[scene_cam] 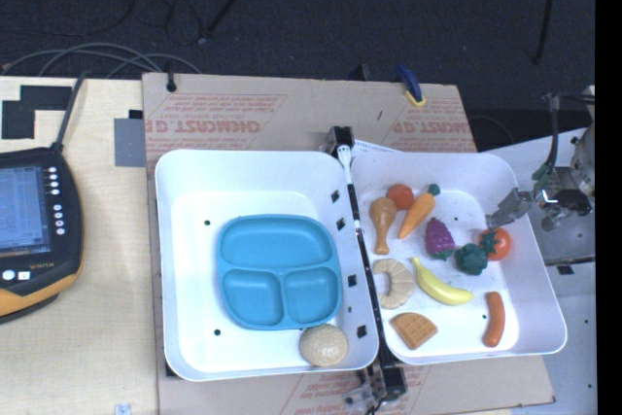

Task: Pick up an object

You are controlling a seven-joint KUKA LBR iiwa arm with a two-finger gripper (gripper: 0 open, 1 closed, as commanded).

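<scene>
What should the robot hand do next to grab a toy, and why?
Probably drop a little lower onto the tomato. The gripper sits at the right bin's far edge, just above the tomato and the broccoli, and nothing is between its fingers yet, so that toy looks nearest.

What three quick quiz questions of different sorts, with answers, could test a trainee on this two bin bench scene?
1. True or false: the blue three-compartment plastic tray lies in the right white bin.
2. Which toy lies nearest the grey two-finger gripper? A) yellow banana B) red tomato C) tan waffle
3. Fill in: the round beige bun sits in the ___ white bin.

Key: 1 false; 2 B; 3 left.
</scene>
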